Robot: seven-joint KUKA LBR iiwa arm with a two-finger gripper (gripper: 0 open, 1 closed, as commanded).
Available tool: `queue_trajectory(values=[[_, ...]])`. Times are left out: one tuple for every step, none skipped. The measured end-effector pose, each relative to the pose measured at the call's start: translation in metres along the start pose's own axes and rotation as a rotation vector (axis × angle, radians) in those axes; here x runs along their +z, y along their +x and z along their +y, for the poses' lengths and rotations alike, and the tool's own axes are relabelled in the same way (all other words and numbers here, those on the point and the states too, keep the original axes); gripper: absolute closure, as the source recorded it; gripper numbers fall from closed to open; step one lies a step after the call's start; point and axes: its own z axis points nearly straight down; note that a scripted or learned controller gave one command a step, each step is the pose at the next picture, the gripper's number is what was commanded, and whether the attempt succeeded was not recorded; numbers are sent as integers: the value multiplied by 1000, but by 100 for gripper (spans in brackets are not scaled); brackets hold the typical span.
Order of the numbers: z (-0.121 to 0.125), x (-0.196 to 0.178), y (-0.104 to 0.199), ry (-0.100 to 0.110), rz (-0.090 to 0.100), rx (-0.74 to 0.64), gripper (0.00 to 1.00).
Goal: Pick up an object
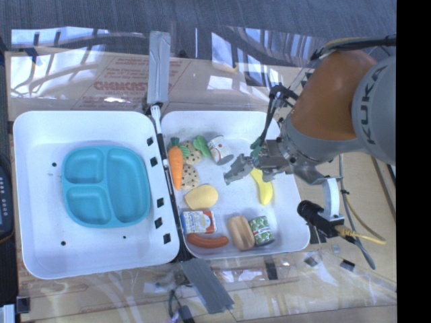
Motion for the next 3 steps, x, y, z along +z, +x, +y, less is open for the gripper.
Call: queue_trajectory(values=[[34,102,-88,6,1,-100,0],[83,160,-103,-19,-10,-143,0],[131,169,-40,-4,0,-149,0]])
